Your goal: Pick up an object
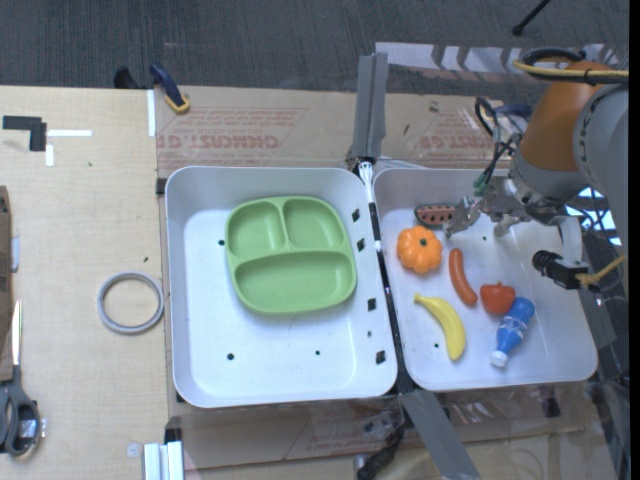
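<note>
The right bin (570, 363) holds an orange toy pumpkin (420, 250), an orange-red sausage (461, 276), a red pepper (497, 296), a yellow banana (445, 325), a blue bottle (511, 332) and a small brown-red piece (435, 213) near the back wall. My gripper (483, 220) hangs over the back of this bin, just right of the brown-red piece and above the sausage. Its two fingers stand apart with white bin floor showing between them, and nothing is held.
The left bin (190, 268) carries a green divided plate (290, 253). On the bench to the left lie a tape ring (130, 301) and scissors (15, 413). A metal divider post (368, 108) rises between the bins at the back.
</note>
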`<action>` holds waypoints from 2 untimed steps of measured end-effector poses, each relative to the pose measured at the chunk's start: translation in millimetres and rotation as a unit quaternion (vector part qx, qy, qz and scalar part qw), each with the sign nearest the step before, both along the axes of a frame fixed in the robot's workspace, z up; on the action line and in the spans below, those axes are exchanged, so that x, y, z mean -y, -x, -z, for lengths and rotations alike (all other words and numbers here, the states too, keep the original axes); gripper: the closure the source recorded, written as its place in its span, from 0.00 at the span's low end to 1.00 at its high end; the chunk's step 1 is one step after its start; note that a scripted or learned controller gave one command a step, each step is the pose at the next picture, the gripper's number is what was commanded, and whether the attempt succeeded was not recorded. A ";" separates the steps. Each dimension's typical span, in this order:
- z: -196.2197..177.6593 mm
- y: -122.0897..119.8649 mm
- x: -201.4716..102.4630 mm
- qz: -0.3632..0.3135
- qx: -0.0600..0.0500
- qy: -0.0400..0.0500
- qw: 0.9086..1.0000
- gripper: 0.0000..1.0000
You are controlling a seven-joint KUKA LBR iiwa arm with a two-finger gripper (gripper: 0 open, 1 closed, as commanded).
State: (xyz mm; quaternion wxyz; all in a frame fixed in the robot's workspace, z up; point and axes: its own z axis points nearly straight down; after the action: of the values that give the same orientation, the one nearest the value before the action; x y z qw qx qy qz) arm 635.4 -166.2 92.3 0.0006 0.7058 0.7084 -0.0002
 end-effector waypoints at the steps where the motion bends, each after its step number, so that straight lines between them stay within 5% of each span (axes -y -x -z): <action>1: 0.7 74.3 -68.3 0.001 -0.001 -0.001 1.000 0.00; 2: -8.1 74.4 -66.5 0.004 -0.001 0.000 1.000 1.00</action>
State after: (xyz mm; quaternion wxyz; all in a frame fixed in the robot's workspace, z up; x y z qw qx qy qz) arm 561.0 -99.7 100.3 -0.0006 0.7085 0.7057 -0.0008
